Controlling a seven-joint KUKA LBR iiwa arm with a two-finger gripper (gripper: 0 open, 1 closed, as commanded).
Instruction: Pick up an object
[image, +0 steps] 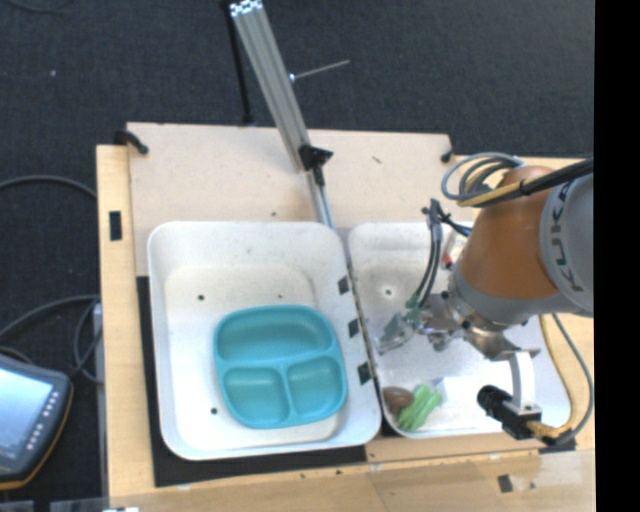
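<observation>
Fingers on the gripper (392, 333) look slightly parted and hold nothing, hovering over the right bin (372, 245) near its left wall, so it seems mid-approach, needing to drop toward the green object (424, 406) by the front edge.

Two shallow white bins sit on the bench: one (180, 300) well left of the pincer (400, 328), one (385, 255) beneath it. One teal divided tray (278, 365) lies left. Just below the pincer are one green object (424, 405) and what seems one brown object (398, 397).
</observation>
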